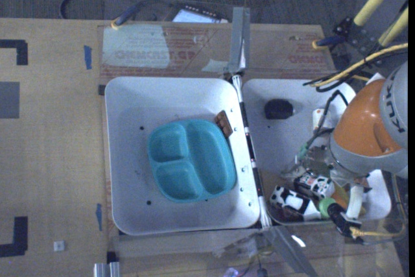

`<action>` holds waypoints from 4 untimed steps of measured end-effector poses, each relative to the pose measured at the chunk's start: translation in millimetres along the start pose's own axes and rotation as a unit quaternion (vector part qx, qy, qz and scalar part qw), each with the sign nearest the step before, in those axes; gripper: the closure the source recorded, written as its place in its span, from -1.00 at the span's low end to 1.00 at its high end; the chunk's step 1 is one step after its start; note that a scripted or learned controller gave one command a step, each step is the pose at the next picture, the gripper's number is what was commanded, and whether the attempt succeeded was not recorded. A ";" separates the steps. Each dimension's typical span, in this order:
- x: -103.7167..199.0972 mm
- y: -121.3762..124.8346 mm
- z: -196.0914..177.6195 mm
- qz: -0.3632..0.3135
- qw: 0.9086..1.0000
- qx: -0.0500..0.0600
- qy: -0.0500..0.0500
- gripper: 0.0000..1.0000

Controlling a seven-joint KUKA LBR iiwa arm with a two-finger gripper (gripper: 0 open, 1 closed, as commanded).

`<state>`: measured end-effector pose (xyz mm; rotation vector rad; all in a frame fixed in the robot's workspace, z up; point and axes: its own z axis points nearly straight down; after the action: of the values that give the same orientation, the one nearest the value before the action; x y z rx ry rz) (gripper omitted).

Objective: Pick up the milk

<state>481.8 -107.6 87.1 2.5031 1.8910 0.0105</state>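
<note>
We see the desk point(52, 139) carrying two white bins. The left bin point(130, 100) holds a blue divided plate point(191, 160), with a small brown item point(224, 122) touching its upper right edge. The grey arm with its orange band point(363, 123) reaches down into the right bin point(285, 139). Its end effector point(318, 172) sits just above the cow-patterned milk carton point(295, 194) at the bin's lower edge; we cannot tell how it is set. A dark object point(279, 109) lies well apart, near the bin's top.
</note>
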 end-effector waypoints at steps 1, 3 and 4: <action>0.6 4.7 -13.1 0.001 1.000 -0.007 0.001 1.00; 42.6 -13.4 -97.0 -0.096 0.995 0.004 -0.001 1.00; 43.0 -12.6 -106.5 -0.096 0.995 0.003 -0.001 1.00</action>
<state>480.6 -62.8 193.6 2.3131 2.1250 0.0016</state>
